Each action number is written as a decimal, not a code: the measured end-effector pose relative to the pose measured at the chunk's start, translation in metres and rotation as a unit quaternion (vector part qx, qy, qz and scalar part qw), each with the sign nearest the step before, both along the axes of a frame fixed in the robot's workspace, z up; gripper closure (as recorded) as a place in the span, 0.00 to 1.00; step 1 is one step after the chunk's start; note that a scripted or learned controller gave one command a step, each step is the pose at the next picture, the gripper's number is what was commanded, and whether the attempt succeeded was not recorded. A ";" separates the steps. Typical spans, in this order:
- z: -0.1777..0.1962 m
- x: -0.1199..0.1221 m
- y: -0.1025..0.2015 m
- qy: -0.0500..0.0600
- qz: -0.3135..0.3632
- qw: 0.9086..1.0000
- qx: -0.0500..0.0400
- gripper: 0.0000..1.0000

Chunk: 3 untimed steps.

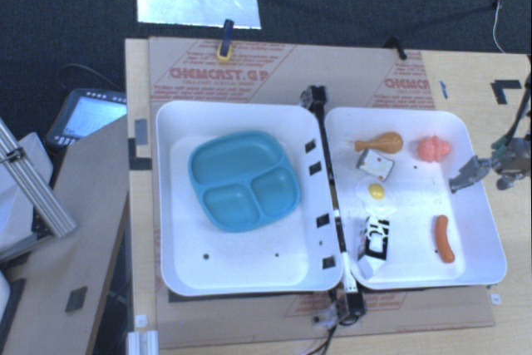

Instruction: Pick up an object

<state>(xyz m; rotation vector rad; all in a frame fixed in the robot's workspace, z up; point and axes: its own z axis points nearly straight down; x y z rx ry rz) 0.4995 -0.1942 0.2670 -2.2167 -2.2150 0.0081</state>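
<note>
The right bin (480, 260) holds several toy foods: a brown chicken drumstick (381, 143), a pink lump (433, 149), a small grey-white block (376, 166), a fried egg (376, 192), a black-and-white packet (376, 241) and an orange sausage (445, 239). My gripper (482, 174) reaches in from the right edge and hangs over the right rim of this bin, right of the pink lump and above the sausage. Nothing shows in its grasp.
The left bin (179, 262) holds a blue divided plate (243, 180). A black divider with clips (326, 179) runs between the bins. Cardboard (274, 71) lies under both bins. A tablet (83, 119) and a metal rail (33, 187) sit at the far left.
</note>
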 end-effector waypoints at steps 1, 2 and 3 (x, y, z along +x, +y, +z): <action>0.006 0.002 0.001 -0.005 0.002 1.000 -0.001 0.00; -0.039 -0.004 -0.003 -0.004 0.001 1.000 -0.001 0.00; -0.083 -0.009 0.000 -0.004 0.001 1.000 -0.001 0.00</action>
